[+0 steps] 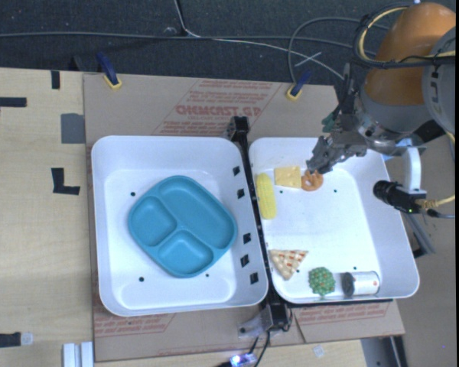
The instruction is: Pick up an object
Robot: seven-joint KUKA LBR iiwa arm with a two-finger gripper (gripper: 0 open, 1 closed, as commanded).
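Pretzel [312,180], small, brown and looped, lies on the right bin [344,220] floor directly under the claw [319,164], touching or nearly touching the dark fingertips. Whether the claw is open or closed cannot be told; the pretzel shows below the tips, not clearly between them. Just left of the claw sits a flat yellow cheese wedge [288,177], and beyond it a ribbed yellow corn cob [266,196] along the bin's left wall. Well below the claw lie a triangular pizza slice [288,262], a knobbly green broccoli [320,280] and a white cylinder with a dark end [359,284]. Far left, the other bin [115,167] holds a smooth blue divided plate [182,225].
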